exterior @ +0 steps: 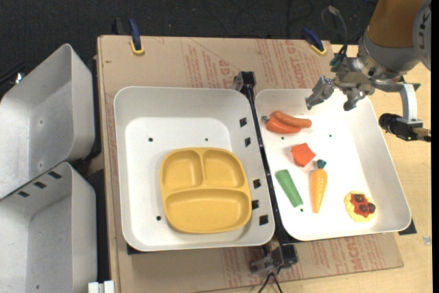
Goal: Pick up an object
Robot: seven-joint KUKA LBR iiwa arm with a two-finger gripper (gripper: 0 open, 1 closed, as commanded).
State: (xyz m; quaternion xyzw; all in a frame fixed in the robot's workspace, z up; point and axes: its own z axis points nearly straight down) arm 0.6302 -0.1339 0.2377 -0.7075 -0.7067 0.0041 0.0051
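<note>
Camera view showed the hand (pixel 337 94) open, fingers spread, above the right bin's (pixel 391 168) far edge, near a glossy sausage (pixel 288 122).

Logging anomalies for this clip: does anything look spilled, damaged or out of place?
Nothing stands out. The yellow tray lies flat in the left bin; the toy foods lie apart in the right bin.

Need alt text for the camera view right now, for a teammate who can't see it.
The open gripper hangs over the right bin's far end, holding nothing. Below it lie a hot dog, red block, green stick, carrot and small pizza. The left bin holds a yellow divided plate.
</note>
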